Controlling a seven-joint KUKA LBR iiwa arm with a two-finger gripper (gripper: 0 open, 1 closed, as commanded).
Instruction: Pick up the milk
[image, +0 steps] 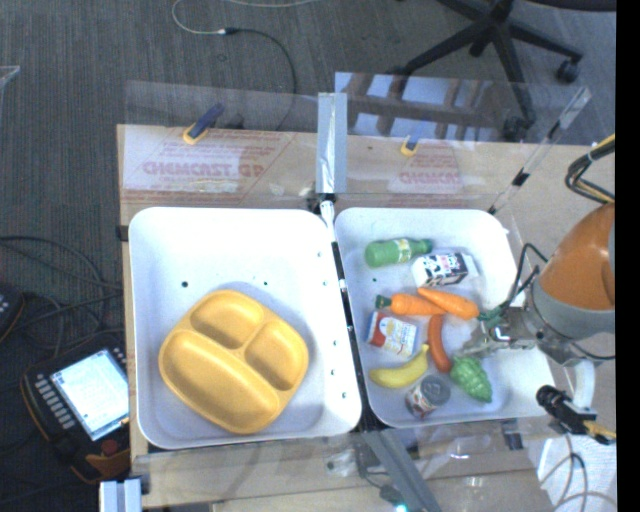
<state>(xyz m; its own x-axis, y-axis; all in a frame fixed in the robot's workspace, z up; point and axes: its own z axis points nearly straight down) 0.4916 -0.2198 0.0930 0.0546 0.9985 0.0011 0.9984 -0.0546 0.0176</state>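
**A:** So from the overhead camera, where's the milk sitting?

**B:** The milk (441, 268) is a little carton with a black-and-white cow pattern, lying on its side in the right bin (497, 232), up toward the far end. Just left of it there's a green bottle (396, 251), also lying down. Right below the milk are two carrots (432, 301), and the nearer one almost touches the carton.

**A:** What else is in that bin?

**B:** A small red-and-white carton (393, 334), a reddish sausage-looking thing (438, 342) standing on end beside it, a banana (398, 373), a tin can (428, 393) and a knobbly green veggie (471, 379) near the front corner.

**A:** And the arm?

**B:** The arm (580, 275) comes in from the right, orange band showing. The tool (492, 335) hangs over the right side of that bin, just above the green veggie and well below-right of the milk. Honestly can't tell if it's released or clenched, it's a blur of metal at this angle. Nothing visibly in it.

**A:** Left side?

**B:** The left bin (180, 240) has a yellow divided tray (233, 360) in it. Both bins sit side by side on the tabletop (230, 165).
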